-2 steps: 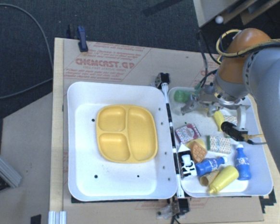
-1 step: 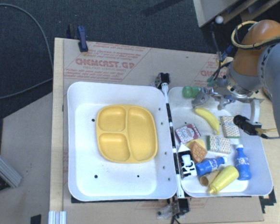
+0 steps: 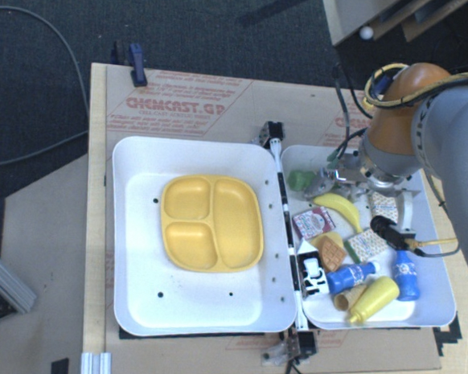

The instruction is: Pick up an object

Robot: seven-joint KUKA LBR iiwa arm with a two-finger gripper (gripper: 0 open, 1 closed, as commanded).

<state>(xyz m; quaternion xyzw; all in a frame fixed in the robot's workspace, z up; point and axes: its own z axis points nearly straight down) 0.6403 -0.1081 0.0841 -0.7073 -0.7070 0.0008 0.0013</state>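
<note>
My claw (image 3: 346, 176) is down at the far end of the right bin (image 3: 436, 316). I cannot tell how wide it is open, and I cannot see anything in it. My grey arm with the orange band (image 3: 403, 107) comes in over that bin from the right.

The banana (image 3: 339, 208) lies just in front of my claw, very close. A small green thing (image 3: 301, 180) sits just beside my claw, near the wall between the two bins. A pink and white packet (image 3: 313, 223) lies next to the banana, and a brown cracker (image 3: 331, 251) lies just past it. A checked packet (image 3: 367, 243) is beside the cracker.

Nearer the front of the bin are a blue bottle (image 3: 352, 276) lying on its side, a second blue bottle (image 3: 405, 276), and a yellow bottle (image 3: 373, 300) lying down between them. A black and white thing (image 3: 312, 273) rests by the bin wall.

The left bin (image 3: 129, 295) holds a yellow plate (image 3: 213, 222) with three parts. It lies flat in the middle, well apart from my claw. Both bins sit on the brown bench (image 3: 184, 106).
</note>
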